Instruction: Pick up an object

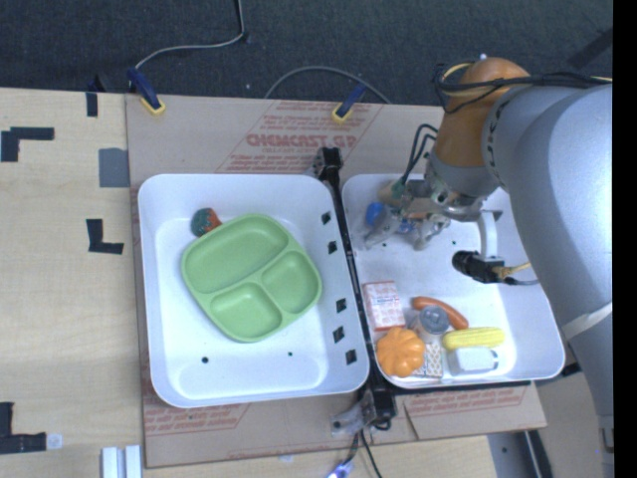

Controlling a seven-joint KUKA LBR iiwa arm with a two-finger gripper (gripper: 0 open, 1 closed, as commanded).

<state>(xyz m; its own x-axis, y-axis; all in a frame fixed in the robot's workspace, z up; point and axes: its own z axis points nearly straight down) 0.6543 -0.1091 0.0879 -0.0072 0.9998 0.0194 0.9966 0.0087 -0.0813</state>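
Hovering low over the small blue plastic object (377, 214) in the shallow white right-hand bin (528, 312), presumably lining up a pick; jaws' spread impossible to tell.

A pale wooden bench (60, 297) carries black tape marks (25, 142) and a brown cardboard sheet (289, 137). Dark carpet (119, 18) lies beyond, crossed by 1 black cable (237, 8).

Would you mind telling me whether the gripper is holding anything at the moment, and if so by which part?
It cannot be told. The two-finger gripper sits low in the right white bin, next to a small blue object, but the view is too blurred to show anything held.
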